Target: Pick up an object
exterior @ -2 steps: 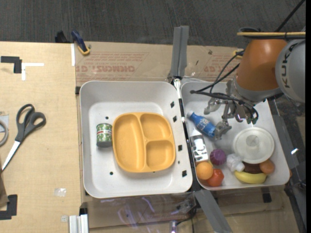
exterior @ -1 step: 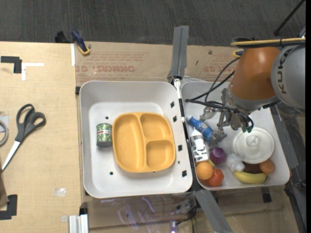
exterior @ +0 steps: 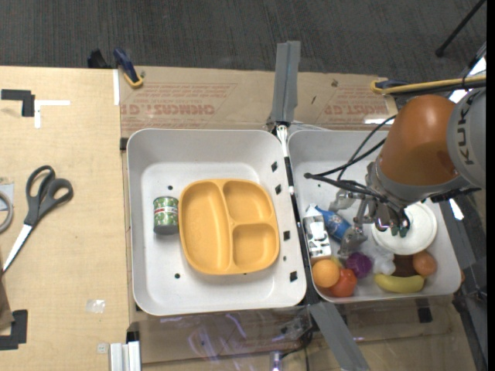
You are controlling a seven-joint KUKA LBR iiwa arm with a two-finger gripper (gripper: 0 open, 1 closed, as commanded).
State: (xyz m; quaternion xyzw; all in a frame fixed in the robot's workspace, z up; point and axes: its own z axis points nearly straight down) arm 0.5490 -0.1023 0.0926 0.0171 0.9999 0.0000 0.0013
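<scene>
Jaws (exterior: pixel 357 236) hang low in the right white bin (exterior: pixel 441 284), over crowded toy food near a purple round fruit (exterior: pixel 360 264); whether they grip anything, I cannot tell. Left bin's yellow divided plate (exterior: pixel 229 226) leaves margins.

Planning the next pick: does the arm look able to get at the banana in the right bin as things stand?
Probably yes. The banana lies uncovered along the right bin's front wall, just below the gripper. The bin wall and the dark fruit close beside it may crowd the grasp.
</scene>
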